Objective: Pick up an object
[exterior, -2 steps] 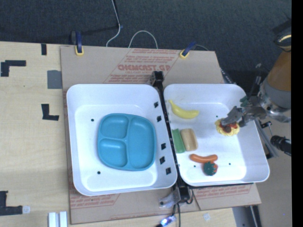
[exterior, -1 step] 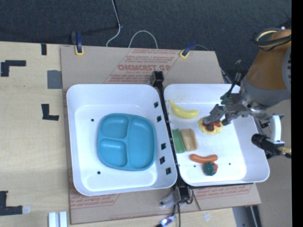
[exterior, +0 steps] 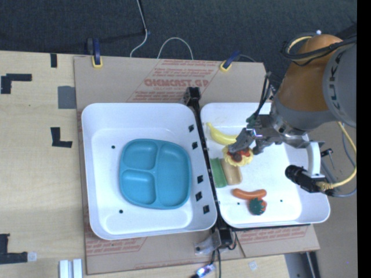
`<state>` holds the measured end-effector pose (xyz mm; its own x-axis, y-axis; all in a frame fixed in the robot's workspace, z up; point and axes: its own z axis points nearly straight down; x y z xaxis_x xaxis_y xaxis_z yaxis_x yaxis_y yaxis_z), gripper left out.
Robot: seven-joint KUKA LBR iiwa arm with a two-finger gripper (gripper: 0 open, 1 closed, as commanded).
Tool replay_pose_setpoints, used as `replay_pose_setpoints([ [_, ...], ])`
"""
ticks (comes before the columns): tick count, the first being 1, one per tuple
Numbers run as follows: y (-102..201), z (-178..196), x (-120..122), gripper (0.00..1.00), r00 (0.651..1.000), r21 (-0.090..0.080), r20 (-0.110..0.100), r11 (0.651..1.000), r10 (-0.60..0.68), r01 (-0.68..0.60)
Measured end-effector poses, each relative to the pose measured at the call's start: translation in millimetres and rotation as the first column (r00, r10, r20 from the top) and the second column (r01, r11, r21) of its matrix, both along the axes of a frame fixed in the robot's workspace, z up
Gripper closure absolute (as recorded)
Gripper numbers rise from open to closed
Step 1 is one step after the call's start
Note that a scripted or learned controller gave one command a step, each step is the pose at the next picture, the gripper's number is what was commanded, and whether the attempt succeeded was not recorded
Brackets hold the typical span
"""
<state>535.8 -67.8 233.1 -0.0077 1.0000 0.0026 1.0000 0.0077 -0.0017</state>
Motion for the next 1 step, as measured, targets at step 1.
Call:
replay_pose_setpoints([
  [1,50.3,-2.1,-6.0,1.00,1.000,-0.001,-0.001,1.000,-0.001,0.001],
])
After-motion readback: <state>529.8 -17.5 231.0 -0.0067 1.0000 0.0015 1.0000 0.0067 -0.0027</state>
